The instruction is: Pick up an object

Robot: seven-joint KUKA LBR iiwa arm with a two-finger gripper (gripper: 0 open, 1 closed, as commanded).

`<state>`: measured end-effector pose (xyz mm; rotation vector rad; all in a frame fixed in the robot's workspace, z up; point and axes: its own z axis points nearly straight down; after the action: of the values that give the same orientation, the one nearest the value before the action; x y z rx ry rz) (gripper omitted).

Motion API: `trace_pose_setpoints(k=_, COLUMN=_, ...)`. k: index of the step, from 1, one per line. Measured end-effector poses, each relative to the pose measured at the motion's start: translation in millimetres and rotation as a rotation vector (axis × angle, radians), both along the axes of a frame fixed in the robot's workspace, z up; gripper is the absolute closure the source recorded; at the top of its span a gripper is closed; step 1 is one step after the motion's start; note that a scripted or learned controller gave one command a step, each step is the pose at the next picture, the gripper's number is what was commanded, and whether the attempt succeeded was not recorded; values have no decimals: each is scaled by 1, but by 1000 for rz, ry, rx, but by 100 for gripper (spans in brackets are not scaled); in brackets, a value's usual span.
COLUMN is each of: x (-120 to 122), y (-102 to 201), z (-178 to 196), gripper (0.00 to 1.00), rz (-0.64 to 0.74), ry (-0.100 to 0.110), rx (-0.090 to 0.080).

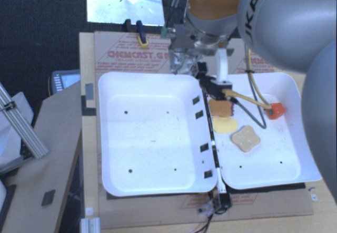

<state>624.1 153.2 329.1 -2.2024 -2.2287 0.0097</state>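
Down front, both bins sit with near rims just inside the tabletop [90, 163] edge. The left bin [152, 137] gives wide open white floor. The right bin [274, 161] carries everything: a toast slice [245, 138] nearest, a yellow disc [225, 125] just behind it, then a brown square [220, 108] hard by the shared wall, its far edge hidden under robot hardware. An orange piece [276, 110] sits apart to the right. Farther back, the gripper [183, 63] hangs over the left bin's far rim, touching none of them. Can't tell how wide it is, blurred and shadowed. The arm [284, 26] is cut off at the top and right.
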Motion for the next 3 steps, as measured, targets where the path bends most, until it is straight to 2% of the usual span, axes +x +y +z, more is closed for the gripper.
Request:
trace_pose_setpoints(k=1, x=-20, y=74, z=165, gripper=100, rz=2, ry=-29, rx=9)
trace_pose_setpoints(k=2, x=-5, y=82, z=210, gripper=100, rz=-5, ry=-18, rx=2)
trace_pose_setpoints(k=3, x=24, y=81, z=206, gripper=100, rz=-11, ry=-13, rx=-1)
